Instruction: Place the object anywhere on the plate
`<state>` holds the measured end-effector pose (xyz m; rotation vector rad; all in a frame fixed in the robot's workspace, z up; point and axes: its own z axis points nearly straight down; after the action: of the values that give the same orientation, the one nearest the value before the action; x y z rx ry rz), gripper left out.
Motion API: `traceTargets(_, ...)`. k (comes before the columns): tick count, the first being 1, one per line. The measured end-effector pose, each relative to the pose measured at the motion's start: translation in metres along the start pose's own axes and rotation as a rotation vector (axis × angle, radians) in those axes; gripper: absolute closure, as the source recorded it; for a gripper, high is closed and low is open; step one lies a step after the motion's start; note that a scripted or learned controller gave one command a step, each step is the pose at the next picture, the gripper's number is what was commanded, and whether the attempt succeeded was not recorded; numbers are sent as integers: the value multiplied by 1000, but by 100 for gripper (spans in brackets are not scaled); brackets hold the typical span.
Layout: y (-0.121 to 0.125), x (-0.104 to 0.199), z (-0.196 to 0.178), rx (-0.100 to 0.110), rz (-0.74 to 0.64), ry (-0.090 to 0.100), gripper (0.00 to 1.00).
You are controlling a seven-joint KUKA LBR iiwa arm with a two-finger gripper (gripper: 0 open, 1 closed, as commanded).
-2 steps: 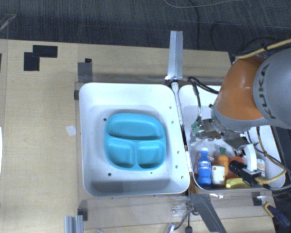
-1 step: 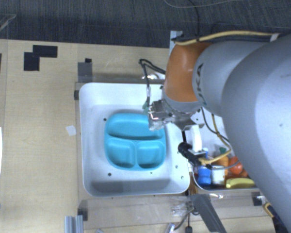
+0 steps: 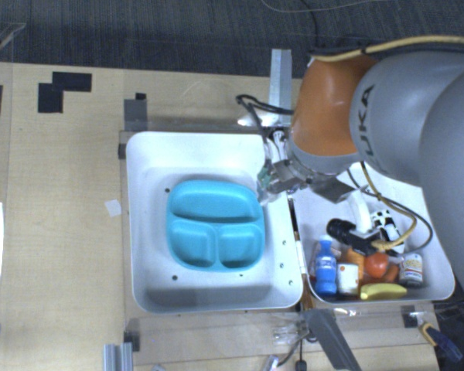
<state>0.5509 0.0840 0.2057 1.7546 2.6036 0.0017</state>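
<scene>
Blue plate [image 3: 214,225] in left bin [image 3: 143,230] — gripper [image 3: 271,180] above rim, finger state unclear.

**Blue plate in the left bin, objects heaped in the right**

The plate [image 3: 214,224] is light blue, rounded-rectangular, with three compartments, and lies flat in the left bin. The objects lie heaped in the right bin: a blue bottle [image 3: 325,267], a tomato [image 3: 378,265], a banana [image 3: 383,291], a small can [image 3: 411,269].

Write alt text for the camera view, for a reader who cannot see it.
A grey and orange robot arm reaches from the right, its gripper above the upper right corner of a blue divided plate in the left white bin. The right bin holds a banana, a tomato and small bottles.
</scene>
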Motion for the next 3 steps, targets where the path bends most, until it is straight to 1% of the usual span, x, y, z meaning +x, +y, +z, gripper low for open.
traceTargets(1, 7, 41, -23, -2, -234, 0, 100)
traceTargets(2, 17, 35, -41, -2, -417, 0, 100)
traceTargets(3, 19, 35, -50, -4, -421, -2, 100)
